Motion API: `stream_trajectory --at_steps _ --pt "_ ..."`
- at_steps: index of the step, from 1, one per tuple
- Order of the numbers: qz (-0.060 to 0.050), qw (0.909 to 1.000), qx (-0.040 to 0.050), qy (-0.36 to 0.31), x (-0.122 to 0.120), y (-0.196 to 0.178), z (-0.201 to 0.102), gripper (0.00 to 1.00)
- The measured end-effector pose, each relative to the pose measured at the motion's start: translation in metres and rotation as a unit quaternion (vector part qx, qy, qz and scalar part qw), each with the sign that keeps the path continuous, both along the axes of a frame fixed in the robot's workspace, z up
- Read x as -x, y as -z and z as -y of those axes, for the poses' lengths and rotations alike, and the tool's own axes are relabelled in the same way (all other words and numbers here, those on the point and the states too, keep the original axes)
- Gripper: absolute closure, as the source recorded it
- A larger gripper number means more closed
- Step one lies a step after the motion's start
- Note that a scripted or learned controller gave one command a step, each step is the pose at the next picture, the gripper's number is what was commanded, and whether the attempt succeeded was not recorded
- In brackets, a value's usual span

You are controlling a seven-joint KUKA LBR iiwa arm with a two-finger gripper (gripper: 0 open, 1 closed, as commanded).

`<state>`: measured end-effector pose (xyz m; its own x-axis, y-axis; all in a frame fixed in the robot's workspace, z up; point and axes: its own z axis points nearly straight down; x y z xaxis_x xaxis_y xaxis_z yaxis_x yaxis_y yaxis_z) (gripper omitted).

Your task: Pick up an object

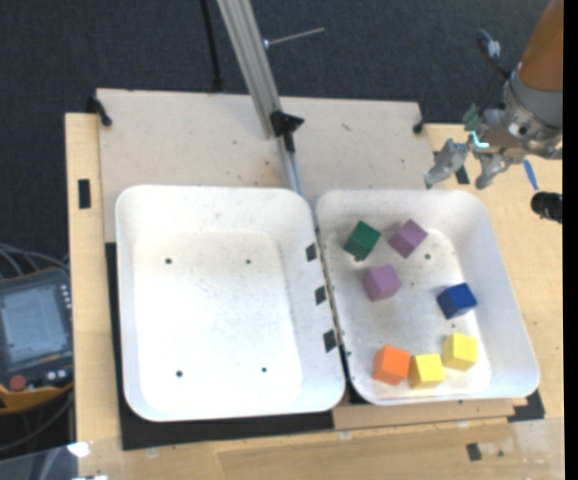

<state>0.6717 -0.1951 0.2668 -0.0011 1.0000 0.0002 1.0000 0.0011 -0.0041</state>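
Fingers (462,171) spread open, gripping nothing, hovering above right bin's (489,230) far rim, arm (537,63) reaching from right.

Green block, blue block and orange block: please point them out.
green block (362,239), camera view, on its top face
blue block (456,299), camera view, on its top face
orange block (392,363), camera view, on its top face
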Motion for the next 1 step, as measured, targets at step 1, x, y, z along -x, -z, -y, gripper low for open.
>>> stream_trajectory --at_steps 1 --pt "0.002 1.0000 0.0016 -0.002 -0.0007 -0.0034 0.0002 0.00"
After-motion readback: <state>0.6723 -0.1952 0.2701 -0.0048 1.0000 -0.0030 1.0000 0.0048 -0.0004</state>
